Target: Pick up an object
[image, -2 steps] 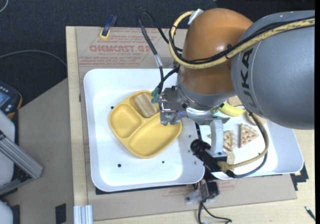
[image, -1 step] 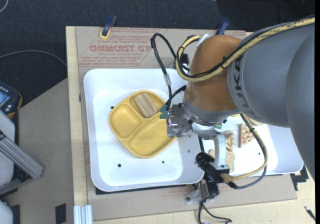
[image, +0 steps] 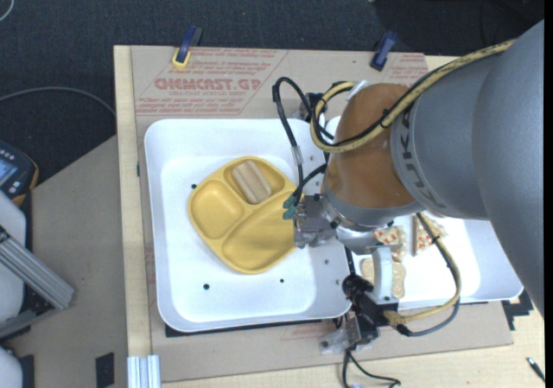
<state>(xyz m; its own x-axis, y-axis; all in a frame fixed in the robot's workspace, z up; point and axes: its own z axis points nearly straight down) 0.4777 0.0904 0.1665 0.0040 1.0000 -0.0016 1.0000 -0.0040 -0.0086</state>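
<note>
Grey and bulky, my arm filled the right, its orange band above my claw. Whether my claw was open, I could not tell. Just left of it, touching, lay the yellow divided plate in the left bin.

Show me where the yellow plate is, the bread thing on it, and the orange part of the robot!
yellow plate (image: 246, 235): camera view, its lower compartment.
bread piece (image: 251, 181): camera view, its middle.
orange band (image: 367, 149): camera view, its rounded top.
</note>
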